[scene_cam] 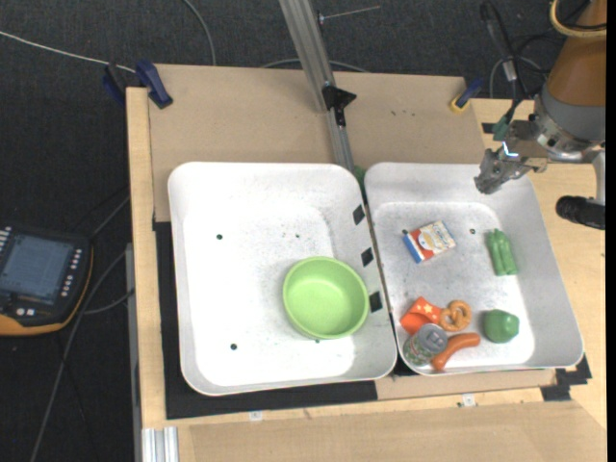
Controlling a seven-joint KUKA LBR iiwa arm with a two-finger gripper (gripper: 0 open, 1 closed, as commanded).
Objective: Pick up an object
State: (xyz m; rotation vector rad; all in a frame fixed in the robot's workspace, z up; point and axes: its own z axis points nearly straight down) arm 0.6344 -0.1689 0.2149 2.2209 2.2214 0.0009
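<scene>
Small red-white-blue carton (pixel 429 241) lies mid right white bin (pixel 549 287), well apart from grey two-finger gripper (pixel 491 176) over bin's far-right corner.

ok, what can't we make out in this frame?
- Gripper, camera view: small and blurred, finger state unreadable.
- Pile in the right bin's near corner: items overlap, the lower ones partly covered.
- Arm: cut off by the top and right edges.
</scene>
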